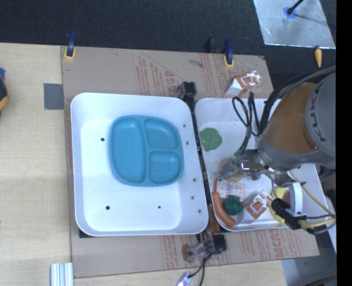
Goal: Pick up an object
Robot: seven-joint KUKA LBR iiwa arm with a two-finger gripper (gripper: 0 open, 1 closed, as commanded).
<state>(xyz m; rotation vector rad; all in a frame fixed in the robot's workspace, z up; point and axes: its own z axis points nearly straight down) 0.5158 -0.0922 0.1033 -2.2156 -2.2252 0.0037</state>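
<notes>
Clutter is the risk: the grey two-finger gripper (238,167) hangs low in the right-hand white bin (224,109), beside a flat green disc (210,139). Its descent could nudge neighbouring pieces aside.

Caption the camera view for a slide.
KUKA arm's end effector lowered among clutter in the right bin; blue divided plate sits in the left bin.

Legible text: none.
Red printing is running across the cardboard sheet (164,70) under the bins, too blurred for reading.
</notes>
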